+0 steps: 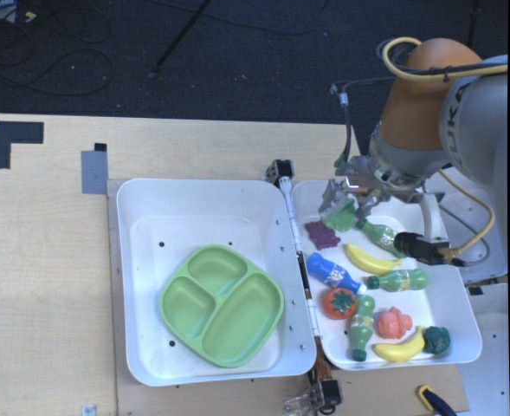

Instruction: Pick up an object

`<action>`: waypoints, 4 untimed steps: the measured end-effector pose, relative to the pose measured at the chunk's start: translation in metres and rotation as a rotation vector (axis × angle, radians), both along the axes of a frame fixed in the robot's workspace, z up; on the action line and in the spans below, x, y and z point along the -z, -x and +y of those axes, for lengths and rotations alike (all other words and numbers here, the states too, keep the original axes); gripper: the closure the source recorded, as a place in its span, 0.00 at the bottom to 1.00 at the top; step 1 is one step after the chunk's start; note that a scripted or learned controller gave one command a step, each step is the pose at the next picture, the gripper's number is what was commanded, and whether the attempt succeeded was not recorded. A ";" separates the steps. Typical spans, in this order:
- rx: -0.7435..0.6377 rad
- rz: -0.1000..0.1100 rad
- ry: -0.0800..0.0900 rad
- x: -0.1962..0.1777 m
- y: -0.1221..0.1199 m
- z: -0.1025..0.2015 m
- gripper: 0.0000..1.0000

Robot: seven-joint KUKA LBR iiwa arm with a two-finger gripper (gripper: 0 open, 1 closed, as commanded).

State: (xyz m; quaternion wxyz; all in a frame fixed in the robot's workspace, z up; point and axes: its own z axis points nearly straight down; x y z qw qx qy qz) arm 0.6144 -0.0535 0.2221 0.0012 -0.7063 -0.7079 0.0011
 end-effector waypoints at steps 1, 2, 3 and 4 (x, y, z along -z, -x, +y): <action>0.001 0.003 0.000 -0.028 0.099 0.047 1.00; 0.002 0.004 0.000 -0.035 0.119 0.053 1.00; 0.004 0.010 0.000 -0.043 0.119 0.052 1.00; 0.003 0.002 0.001 -0.041 0.112 -0.001 1.00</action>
